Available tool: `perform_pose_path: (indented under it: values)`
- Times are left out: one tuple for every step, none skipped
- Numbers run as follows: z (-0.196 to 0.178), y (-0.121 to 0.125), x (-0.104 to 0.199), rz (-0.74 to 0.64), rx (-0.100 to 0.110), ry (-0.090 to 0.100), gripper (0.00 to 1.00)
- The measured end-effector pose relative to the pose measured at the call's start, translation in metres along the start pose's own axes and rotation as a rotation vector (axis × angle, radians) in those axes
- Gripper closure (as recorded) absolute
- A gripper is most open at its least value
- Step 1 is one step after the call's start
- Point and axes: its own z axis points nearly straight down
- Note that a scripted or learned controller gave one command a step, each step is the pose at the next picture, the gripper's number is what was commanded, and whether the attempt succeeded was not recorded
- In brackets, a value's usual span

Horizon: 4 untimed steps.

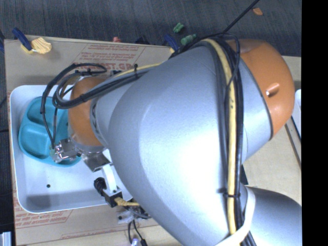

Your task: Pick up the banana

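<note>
**A:** How is the arm standing?

**B:** It comes in from the right and stretches left across the desk. Its broad grey body lies close under the camera and covers most of the middle and right of the scene. An orange section sits at the far right. A second orange band sits at the wrist, over the right part of the left bin.

**A:** And the wrist itself?

**B:** It points down into that bin. A small metal fitting hangs at its left side, over the edge of a blue-green dish-like thing. Black cables loop from the wrist up along the arm. A yellow cable runs down the arm's length beside them.

**A:** Is it gripping anything?

**B:** I cannot tell; the wrist and the arm's bulk hide what is below.

**A:** Where is the banana?

**B:** I cannot tell that either. The blue-green thing lies in the far-left part of the left bin, and the near part of the bin floor shows white with one small dark spot.

**A:** Anything else on the desk?

**B:** A yellow and blue piece at the far-left corner. Small green bits lie beyond the far edge, on the dark floor.
</note>
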Motion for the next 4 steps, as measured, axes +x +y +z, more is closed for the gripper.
perform_pose_path:
  values:
    - [0.0000, 0.0001, -0.0001, -0.005, 0.000, 0.000, 0.00]
    - [0.0000, 0.0003, -0.0004, -0.013, -0.001, -0.001, 0.00]
    - [0.0001, 0.0000, -0.0005, -0.019, 0.001, -0.001, 0.00]
    - [0.0005, -0.0009, 0.0004, -0.030, 0.005, 0.000, 0.00]
